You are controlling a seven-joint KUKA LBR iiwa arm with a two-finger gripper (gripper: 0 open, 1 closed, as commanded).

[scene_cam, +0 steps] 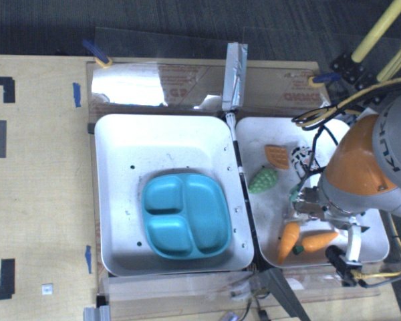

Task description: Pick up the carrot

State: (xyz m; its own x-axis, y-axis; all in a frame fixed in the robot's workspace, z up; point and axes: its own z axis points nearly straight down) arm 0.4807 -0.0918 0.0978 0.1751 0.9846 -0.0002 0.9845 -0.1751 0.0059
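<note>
Lying in the right bin [381, 243] near its front wall, the carrot [289, 239] has a second orange piece [319, 241] just beside it. The end effector [311, 204] hangs just above them; whether it is apart or together cannot be told. A blue tray [186, 214] sits in the left bin [120, 179]

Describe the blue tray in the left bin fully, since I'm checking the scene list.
The blue tray is a light blue, matte, plastic-looking dish with rounded corners and three compartments: one long one on the right, two smaller on the left. It lies flat, slightly rotated, on the floor of the left bin, toward its near side, with nothing in it.
</note>
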